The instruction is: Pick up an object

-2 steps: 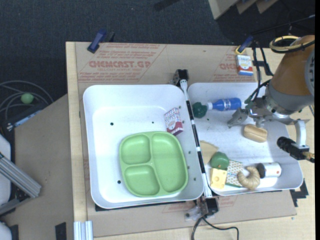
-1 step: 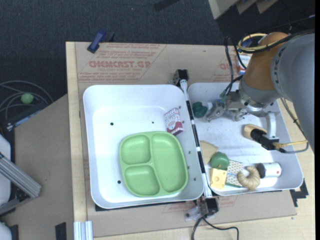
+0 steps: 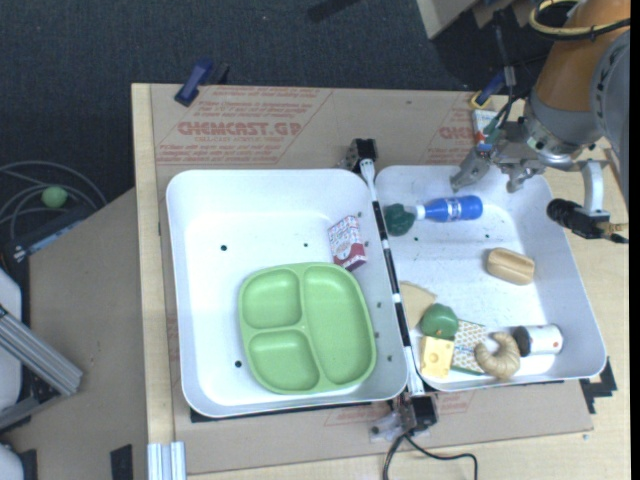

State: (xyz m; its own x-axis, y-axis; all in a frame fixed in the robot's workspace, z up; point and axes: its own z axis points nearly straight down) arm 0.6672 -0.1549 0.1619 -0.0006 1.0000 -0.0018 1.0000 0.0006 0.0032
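My gripper [image 3: 493, 175] hangs over the far edge of the right bin [image 3: 570, 278], its two fingers spread apart and nothing between them. Just below it lies a blue bottle [image 3: 450, 209] on its side, with a dark green piece [image 3: 400, 218] at its left end. A tan bread roll [image 3: 510, 266] rests mid-bin. At the bin's near end sit a green ball [image 3: 437, 320], a yellow cheese wedge [image 3: 435, 356], a brown pretzel [image 3: 498, 356] and a white tube [image 3: 541, 341].
The left bin [image 3: 200, 268] holds a green divided plate [image 3: 303, 326] and a small red-and-white carton [image 3: 346, 241] near the shared wall. The arm's orange band [image 3: 580, 63] stands at the upper right. A black clamp [image 3: 362, 153] sits at the bins' far junction.
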